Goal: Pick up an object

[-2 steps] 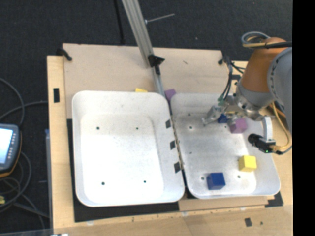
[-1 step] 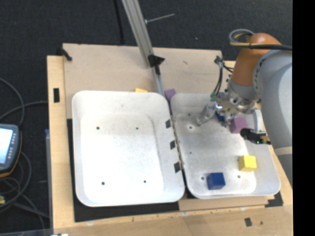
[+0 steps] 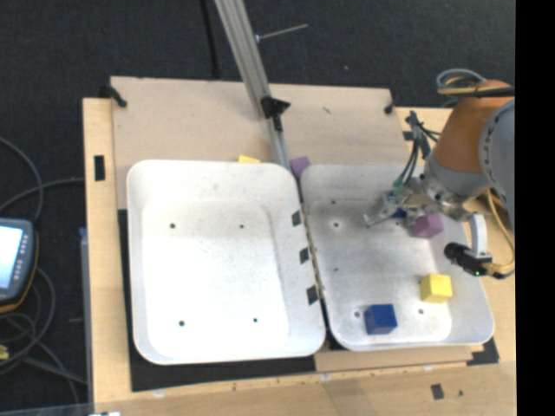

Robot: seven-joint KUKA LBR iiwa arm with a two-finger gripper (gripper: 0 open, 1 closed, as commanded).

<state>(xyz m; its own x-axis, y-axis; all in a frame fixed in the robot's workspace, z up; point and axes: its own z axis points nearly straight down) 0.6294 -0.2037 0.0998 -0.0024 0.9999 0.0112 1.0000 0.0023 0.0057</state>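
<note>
1. The small purple block [image 3: 426,225] lies in the shallow white right bin [image 3: 347,258], in the half nearest the arm, away from the bin's front lip. It sits directly under the wrist of the grey arm with the orange band [image 3: 468,146], which suggests it is the object chosen for pickup.
2. The pincer [image 3: 401,208] is low over the right bin, just beside the purple block on the side toward the left bin. Whether it is released or clenched cannot be told: the metal parts blur together, and no object is visibly between them.
3. The purple block appears to rest on the bin floor, touching or nearly touching the pincer assembly; the exact contact cannot be resolved.
4. Relative to the purple block, the small yellow cube [image 3: 436,287] lies toward the front lip, well apart. The small blue cube [image 3: 380,318] lies further on, near the front lip and toward the left bin.
5. Judgement: both cubes leave open floor around the purple block, so a vertical lift should meet no obstruction.
6. Judgement: the right bin's wall on the arm side is near the purple block and limits sideways travel there.
7. The shallow white left bin [image 3: 217,258] lies well apart from the purple block, on the tan bench [image 3: 191,120].
</note>
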